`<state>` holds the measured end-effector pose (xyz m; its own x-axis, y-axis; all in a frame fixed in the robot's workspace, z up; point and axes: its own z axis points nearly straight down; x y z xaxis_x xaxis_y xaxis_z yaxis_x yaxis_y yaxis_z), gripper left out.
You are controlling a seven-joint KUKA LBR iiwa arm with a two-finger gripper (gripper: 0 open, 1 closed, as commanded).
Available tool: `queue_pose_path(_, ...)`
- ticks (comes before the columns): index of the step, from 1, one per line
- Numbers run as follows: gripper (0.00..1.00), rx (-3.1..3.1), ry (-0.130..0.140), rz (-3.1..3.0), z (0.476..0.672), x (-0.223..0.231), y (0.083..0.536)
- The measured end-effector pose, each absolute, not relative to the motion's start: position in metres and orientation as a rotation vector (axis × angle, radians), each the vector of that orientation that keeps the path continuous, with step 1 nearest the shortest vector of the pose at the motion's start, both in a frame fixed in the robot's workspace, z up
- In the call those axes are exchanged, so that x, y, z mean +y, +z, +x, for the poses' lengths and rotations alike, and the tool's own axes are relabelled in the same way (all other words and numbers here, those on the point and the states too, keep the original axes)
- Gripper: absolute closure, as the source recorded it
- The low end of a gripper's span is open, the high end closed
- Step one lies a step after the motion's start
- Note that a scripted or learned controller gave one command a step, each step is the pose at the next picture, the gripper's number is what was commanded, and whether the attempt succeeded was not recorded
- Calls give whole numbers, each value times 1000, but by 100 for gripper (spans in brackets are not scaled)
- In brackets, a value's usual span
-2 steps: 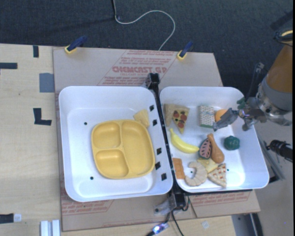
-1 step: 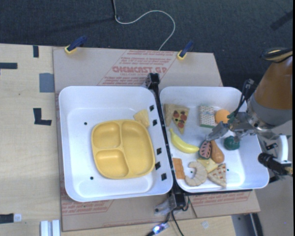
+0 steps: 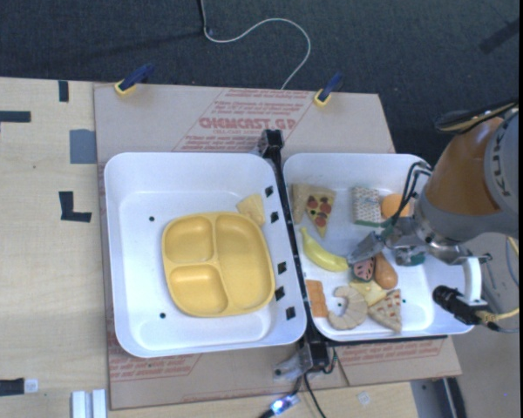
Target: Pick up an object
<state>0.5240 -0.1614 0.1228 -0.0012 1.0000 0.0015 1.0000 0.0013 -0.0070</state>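
Note:
My gripper (image 3: 369, 251) reaches in from the right and hangs low over the middle of the right bin (image 3: 416, 165). Directly beneath and beside it lie a dark round food piece (image 3: 363, 271) and a brown sausage (image 3: 385, 273). A yellow banana (image 3: 322, 253) lies just left of the gripper. Behind it sit a grey textured block (image 3: 366, 205) and an orange ball (image 3: 392, 205). A pizza slice (image 3: 316, 207) lies at the bin's back left. I cannot see anything held.
The front of the right bin holds an orange cracker (image 3: 315, 299), a beige curled piece (image 3: 349, 308) and a second pizza wedge (image 3: 389, 308). The left bin (image 3: 126, 233) holds a yellow divided plate (image 3: 217, 262) and a small cheese wedge (image 3: 251, 207).

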Motion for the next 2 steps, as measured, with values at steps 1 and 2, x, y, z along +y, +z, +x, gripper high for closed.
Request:
queue_pose_path(1, 0, -2222, 2, -2220, 524, -161, 85)
queue_pose_path(2, 100, -2224, 1, -2222, 525, -161, 95)
